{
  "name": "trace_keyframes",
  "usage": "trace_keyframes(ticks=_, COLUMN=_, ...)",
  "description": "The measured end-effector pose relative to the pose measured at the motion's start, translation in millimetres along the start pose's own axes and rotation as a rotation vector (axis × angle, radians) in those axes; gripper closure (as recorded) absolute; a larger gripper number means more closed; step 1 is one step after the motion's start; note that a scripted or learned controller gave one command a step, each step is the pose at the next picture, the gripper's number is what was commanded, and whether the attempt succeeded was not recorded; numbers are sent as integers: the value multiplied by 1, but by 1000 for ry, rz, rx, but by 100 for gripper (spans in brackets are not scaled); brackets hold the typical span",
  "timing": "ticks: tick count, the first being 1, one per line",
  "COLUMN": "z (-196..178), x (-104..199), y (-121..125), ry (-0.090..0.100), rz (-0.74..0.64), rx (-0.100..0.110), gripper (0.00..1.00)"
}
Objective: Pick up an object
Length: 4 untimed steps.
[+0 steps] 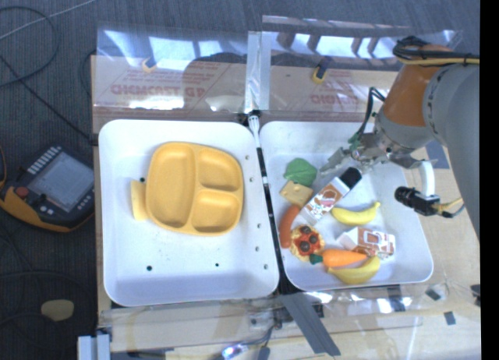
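The gripper is seen low over the far part of the right bin, its fingers hidden, so it cannot be told whether anything is held. Just beside it a ketchup bottle is laid. Toward the near edge a banana, a carrot and a small carton are gathered. A yellow divided tray is set in the left bin.

the grey arm reaches in from the right, its orange band above the wrist; the wrist angles down and leftward; the gripper hangs low at its end, pointing left.
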<state>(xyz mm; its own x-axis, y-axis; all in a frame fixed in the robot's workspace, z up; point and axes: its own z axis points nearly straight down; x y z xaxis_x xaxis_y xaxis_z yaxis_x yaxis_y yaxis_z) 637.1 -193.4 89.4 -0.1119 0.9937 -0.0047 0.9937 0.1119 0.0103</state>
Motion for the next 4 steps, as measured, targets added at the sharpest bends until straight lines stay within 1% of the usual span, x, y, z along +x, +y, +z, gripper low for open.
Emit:
trace_keyframes(ticks=1, z=-9, x=1, y=1, ry=0, rz=-2, rx=-1, gripper=100)
trace_keyframes(ticks=2, z=-9, x=1, y=1, ry=0, rz=-2, rx=-1, gripper=0)
trace_keyframes(ticks=3, z=-11, x=3, y=19, ry=3, rz=171, rx=14, gripper=0)
trace_keyframes(ticks=4, z=-3, x=-2, y=4, ry=2, rz=370, rx=8, gripper=0)
